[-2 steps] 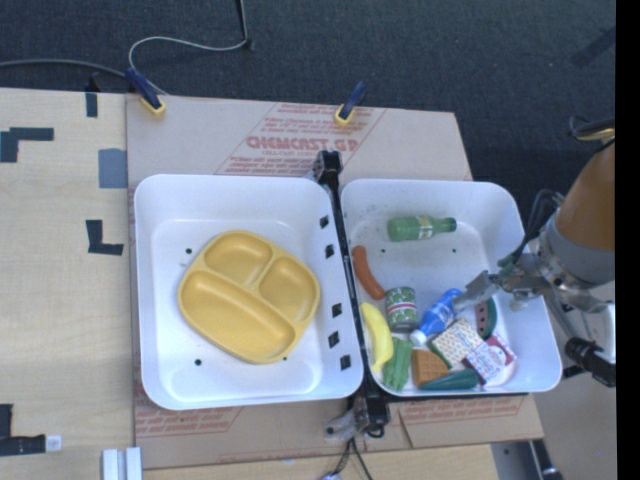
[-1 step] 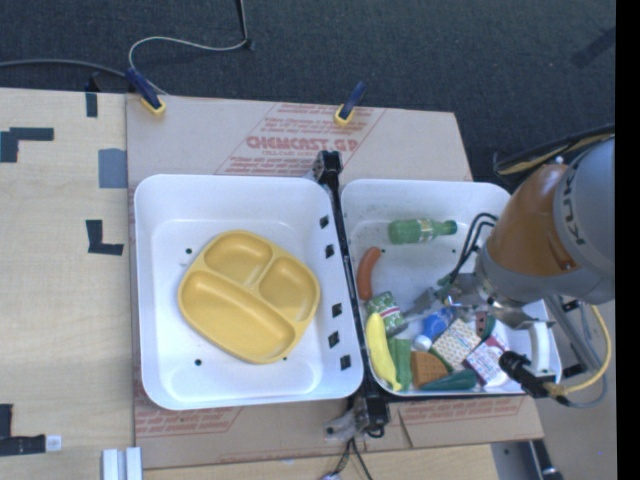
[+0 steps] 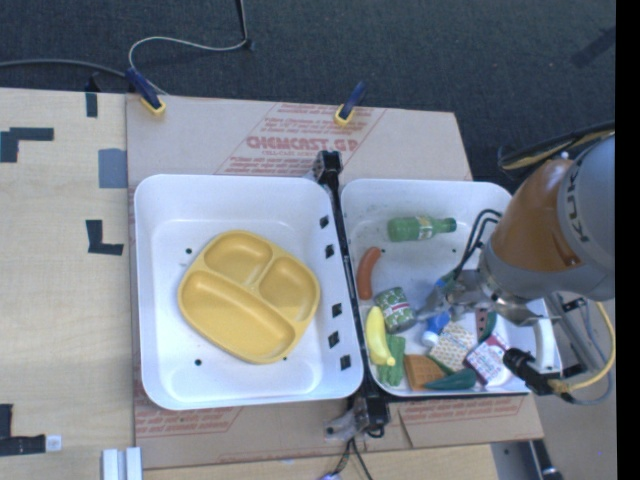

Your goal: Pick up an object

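Camera view: the arm (image 3: 560, 233) reaches in over the right edge of the right bin (image 3: 400, 194), and its gripper (image 3: 447, 298) is low among the clutter packed toward that bin's near edge; whether it is parted or closed cannot be told, since the tip is a small dark tangle against the toys, and nothing can be seen to sit in its hold. The likeliest thing to be picked is the blue-and-white item (image 3: 437, 328) just beside the tip, small, pale with a blue end, lying tilted against a speckled cracker-like square (image 3: 455, 346). Close by lie a green can (image 3: 395, 309), a yellow banana (image 3: 377, 336) along the bin's left wall, a red sausage (image 3: 368, 271) above it, and a green bottle (image 3: 421, 229) on its side toward the far edge, well apart from the rest. To do this step well, I judge the descent should be straight down over one item alone, as neighbours touching it could be nudged or wedged in. The left bin (image 3: 160, 298) carries a yellow divided plate (image 3: 249, 295) at its middle.
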`<state>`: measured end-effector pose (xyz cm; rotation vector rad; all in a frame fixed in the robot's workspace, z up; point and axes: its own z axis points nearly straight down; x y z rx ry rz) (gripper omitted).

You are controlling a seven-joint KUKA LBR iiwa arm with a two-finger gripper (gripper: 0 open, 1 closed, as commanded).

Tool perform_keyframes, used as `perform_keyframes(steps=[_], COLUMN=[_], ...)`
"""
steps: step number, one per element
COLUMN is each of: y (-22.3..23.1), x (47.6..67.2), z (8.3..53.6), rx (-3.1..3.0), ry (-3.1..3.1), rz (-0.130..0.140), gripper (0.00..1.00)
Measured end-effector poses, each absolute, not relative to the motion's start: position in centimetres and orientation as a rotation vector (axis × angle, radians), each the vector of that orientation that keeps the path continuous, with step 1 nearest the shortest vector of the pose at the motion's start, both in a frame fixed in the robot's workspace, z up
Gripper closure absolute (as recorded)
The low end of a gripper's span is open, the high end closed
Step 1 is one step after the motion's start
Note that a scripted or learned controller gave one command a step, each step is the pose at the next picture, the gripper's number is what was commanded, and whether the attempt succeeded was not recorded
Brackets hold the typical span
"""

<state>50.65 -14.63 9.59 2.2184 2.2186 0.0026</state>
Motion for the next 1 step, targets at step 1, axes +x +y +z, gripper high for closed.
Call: perform_keyframes(steps=[1], y=[-5.61], x=[48.44], z=[27.08], rx=[2.219], ry=[2.223], rz=[0.001], gripper=[1.00])
